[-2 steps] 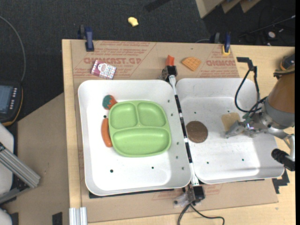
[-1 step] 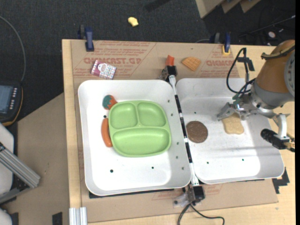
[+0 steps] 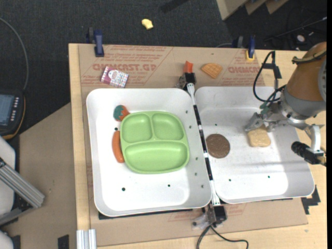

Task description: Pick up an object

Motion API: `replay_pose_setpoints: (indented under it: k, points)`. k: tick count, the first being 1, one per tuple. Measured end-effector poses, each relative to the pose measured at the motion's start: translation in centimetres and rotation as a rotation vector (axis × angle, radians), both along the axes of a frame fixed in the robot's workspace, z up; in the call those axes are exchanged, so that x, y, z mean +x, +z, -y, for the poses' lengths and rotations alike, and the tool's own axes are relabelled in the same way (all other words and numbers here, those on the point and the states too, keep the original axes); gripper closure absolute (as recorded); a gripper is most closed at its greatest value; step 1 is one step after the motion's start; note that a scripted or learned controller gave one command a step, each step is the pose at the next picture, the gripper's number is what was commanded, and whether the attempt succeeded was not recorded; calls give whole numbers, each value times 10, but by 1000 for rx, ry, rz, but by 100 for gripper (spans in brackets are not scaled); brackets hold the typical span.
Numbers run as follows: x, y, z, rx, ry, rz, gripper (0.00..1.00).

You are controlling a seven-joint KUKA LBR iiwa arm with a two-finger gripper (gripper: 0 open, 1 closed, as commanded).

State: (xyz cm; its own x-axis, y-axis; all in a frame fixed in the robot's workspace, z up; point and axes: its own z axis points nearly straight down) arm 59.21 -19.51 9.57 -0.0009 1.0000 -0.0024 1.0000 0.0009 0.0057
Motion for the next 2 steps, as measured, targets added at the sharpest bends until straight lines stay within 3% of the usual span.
replay_pose_setpoints:
  k: [1, 2]
  points:
    - [-59, 21, -57, 6, 2, -10, 100]
    - [-57, 93, -111, 2, 5, 2, 100]
